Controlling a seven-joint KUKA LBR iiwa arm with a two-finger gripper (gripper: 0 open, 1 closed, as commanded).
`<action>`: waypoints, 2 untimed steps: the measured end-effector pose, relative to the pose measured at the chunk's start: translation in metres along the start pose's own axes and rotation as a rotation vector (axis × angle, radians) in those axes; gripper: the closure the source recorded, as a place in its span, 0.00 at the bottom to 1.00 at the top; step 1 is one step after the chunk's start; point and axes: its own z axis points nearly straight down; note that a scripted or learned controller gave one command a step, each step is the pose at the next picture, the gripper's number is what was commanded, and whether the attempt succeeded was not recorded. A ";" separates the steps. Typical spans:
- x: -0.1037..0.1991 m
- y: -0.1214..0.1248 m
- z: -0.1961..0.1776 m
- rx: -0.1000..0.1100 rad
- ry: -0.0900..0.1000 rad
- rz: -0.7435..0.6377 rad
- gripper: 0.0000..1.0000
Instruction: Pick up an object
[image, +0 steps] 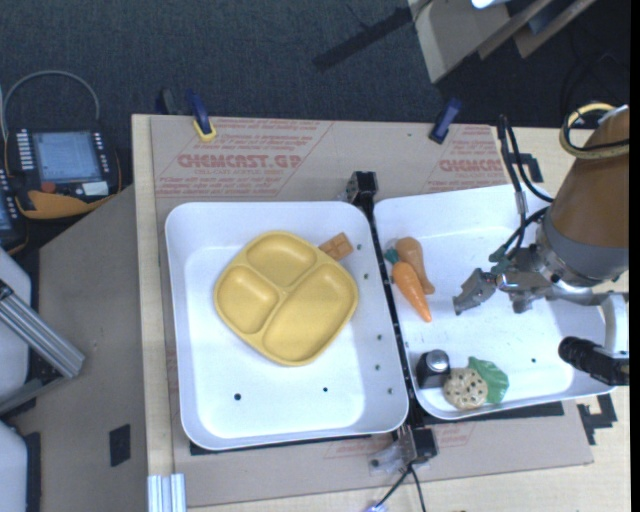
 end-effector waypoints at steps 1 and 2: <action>0.000 0.003 -0.006 -0.014 -0.001 -0.003 0.00; 0.001 0.000 0.057 -0.008 0.000 -0.002 0.00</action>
